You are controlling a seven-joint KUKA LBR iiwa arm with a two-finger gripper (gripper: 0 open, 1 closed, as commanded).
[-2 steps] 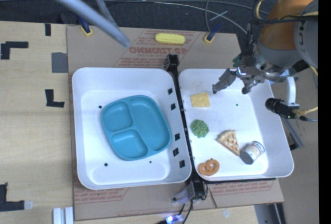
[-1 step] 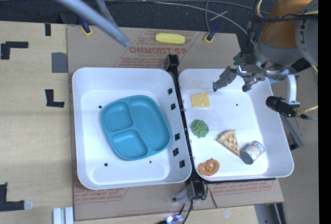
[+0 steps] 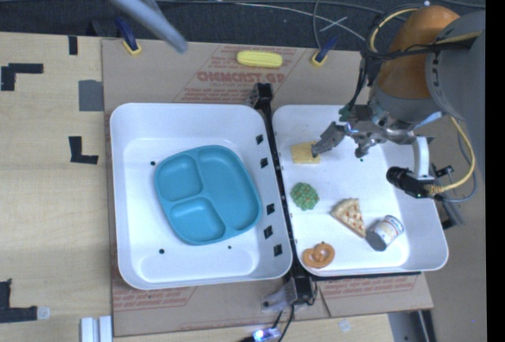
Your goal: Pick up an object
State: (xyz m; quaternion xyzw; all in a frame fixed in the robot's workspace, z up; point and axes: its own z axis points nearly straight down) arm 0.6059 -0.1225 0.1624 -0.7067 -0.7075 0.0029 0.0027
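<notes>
The right bin (image 3: 410, 257) holds a yellow block (image 3: 306, 154) near its upper left, a green broccoli piece (image 3: 304, 195), a pizza slice (image 3: 348, 216), a small can (image 3: 383, 232) lying on its side and a brown pretzel (image 3: 319, 255). My gripper (image 3: 342, 147) hangs low over the upper part of this bin, open, with its fingers spread. Its left fingertip (image 3: 321, 148) is right beside the yellow block's right edge. Nothing sits between the fingers.
The left bin (image 3: 126, 174) contains a blue divided plate (image 3: 207, 193). A yellow banana (image 3: 259, 58) lies on the cardboard behind the bins. A black divider (image 3: 272, 167) runs between the bins. Cables (image 3: 442, 182) loop at the arm's right.
</notes>
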